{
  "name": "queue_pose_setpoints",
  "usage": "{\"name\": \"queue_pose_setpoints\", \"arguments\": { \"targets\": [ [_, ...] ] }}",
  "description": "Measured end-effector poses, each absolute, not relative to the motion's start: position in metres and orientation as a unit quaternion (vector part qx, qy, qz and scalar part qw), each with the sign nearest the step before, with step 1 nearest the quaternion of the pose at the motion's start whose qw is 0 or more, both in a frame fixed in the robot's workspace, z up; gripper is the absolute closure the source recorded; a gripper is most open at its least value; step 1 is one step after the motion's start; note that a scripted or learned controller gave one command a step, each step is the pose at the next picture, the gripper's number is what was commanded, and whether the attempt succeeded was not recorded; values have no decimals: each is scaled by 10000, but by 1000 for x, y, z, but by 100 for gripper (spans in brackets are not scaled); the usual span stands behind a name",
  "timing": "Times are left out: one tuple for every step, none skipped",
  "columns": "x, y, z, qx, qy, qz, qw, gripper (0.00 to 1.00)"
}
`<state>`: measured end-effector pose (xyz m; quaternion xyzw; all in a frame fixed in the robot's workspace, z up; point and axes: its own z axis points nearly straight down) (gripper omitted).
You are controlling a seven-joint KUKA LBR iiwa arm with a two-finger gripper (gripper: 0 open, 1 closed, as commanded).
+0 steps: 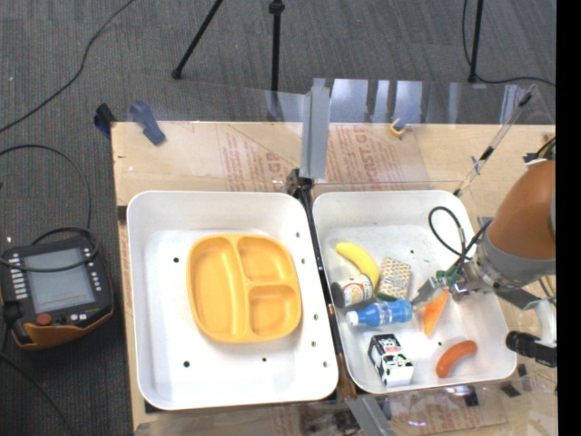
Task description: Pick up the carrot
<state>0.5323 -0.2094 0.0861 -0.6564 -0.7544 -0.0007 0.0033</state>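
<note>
— Where do we see the carrot (pixel 435 311)?

— In the right bin (pixel 413 203), toward its right edge, tilted, between the blue bottle (pixel 379 314) and the sausage (pixel 455 357).

— And our gripper (pixel 442 285)?

— Right at the carrot's upper end. We cannot tell whether it is gripping anything.

— The left bin (pixel 154 243)?

— It carries the yellow divided plate (pixel 244 287).

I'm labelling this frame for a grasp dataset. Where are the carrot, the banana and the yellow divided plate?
carrot (pixel 435 312): camera view, middle of its orange body, right bin.
banana (pixel 359 264): camera view, middle of its curve, right bin.
yellow divided plate (pixel 211 289): camera view, floor of its large left compartment, left bin.
</note>
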Motion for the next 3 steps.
{"name": "queue_pose_setpoints", "arguments": {
  "targets": [
    [531,-213,95,-6599,-7513,0,36,100],
    [478,-212,89,-6727,-7399,-20,0,100],
    [505,-211,189,-6478,-7618,1,13,100]
  ]
}}
